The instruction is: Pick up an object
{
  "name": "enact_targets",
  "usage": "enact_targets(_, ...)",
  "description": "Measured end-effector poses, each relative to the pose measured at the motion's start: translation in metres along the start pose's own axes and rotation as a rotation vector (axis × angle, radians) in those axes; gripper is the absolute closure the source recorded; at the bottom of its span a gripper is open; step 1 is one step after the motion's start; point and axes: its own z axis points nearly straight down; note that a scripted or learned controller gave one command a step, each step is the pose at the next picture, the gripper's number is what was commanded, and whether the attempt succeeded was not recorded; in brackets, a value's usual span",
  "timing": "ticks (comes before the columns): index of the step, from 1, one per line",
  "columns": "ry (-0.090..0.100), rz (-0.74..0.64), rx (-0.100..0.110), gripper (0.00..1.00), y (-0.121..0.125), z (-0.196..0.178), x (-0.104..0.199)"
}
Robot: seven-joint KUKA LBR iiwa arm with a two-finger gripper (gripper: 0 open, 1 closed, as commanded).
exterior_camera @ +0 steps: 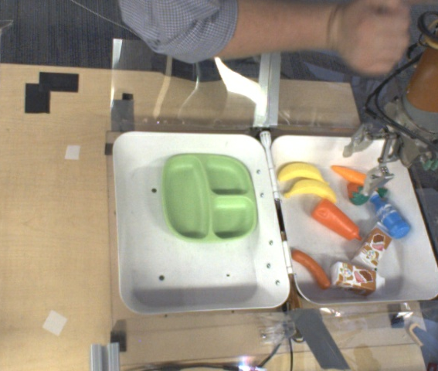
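The right bin [427,280] holds all the loose items. Nearest the camera, a small carton [355,277] lies on its side at the front, its long axis running left to right, and just to its left a sausage [311,267] lies on a slant, one end toward the bin's front and the other toward the divider. A second carton [375,247] sits just behind the first, tilted up toward the right. Further back a carrot [335,219] lies diagonally, thick end near the front right, narrow end pointing back and left. To its right a blue bottle [389,218] lies on a slant, its cap end pointing back and left toward the gripper [378,178]. Behind the carrot two bananas [304,181] lie side by side, long axes roughly left to right. A smaller orange piece [349,174] lies just left of the gripper, pointing left. The gripper hangs over the back right of this bin, directly behind the bottle's cap; nothing is seen between its fingers, and how wide they stand cannot be told. The left bin [137,284] carries a green tray [207,196]. At the far edge a person's hand [369,31] is blurred.
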Motion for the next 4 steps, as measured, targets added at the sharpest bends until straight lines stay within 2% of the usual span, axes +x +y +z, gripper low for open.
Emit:
enact_targets(1, -0.001, 0.06, 0.001, 0.0, -0.026, 0.078, 0.0)
enact_targets(2, 0.002, -0.059, -0.001, 0.0, -0.019, 0.079, 0.038)
enact_targets(3, -0.008, -0.065, 0.004, 1.0, -0.019, 0.064, 0.033)
enact_targets(4, -0.001, 0.164, 0.002, 1.0, 0.002, 0.075, 0.137)
